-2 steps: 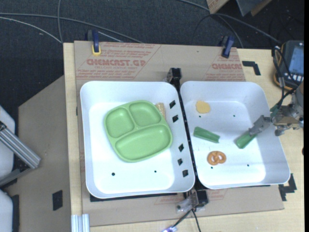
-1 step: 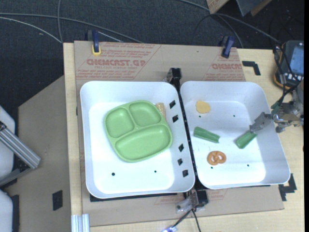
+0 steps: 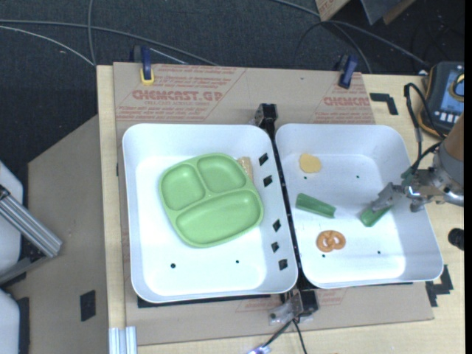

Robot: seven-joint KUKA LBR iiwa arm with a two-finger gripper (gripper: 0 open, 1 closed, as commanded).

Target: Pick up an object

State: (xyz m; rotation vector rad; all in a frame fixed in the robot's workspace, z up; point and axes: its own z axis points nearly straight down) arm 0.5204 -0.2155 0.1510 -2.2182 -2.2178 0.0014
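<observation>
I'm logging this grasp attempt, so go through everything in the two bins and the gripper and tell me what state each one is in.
Green divided plate: flat in the left bin, compartments bare.
Green stick: lying loose in the right bin.
Yellow round piece: lying flat, untouched.
Orange pretzel: lying flat, untouched.
Green cylinder: tilted at the fingertips.
Gripper: low in the right bin, at the green cylinder.

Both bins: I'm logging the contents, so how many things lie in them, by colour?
Green: 3, the tray, a bar and a piece at the gripper
Yellow: 1, a disc
Orange: 1, a pretzel
Tan: 1, a bit behind the tray
Total: 6
</observation>
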